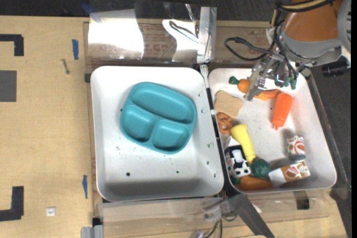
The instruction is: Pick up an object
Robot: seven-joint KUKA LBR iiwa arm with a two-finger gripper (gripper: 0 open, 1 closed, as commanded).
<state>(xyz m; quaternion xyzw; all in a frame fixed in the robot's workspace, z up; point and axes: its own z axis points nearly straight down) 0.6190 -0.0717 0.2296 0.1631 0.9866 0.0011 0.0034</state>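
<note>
A tan bench holds 2 white bins. My claw point(255, 88) hangs in the right bin point(318, 120) at 12 o'clock, its state unclear, with nothing lifted and the carrot point(281, 109) lying just beside it.

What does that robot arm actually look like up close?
The arm has a rounded orange band over a grey wrist, with black cables looping around it. Its gripper is a small metal assembly with thin silvery fingers and wires, some greenish.
</note>
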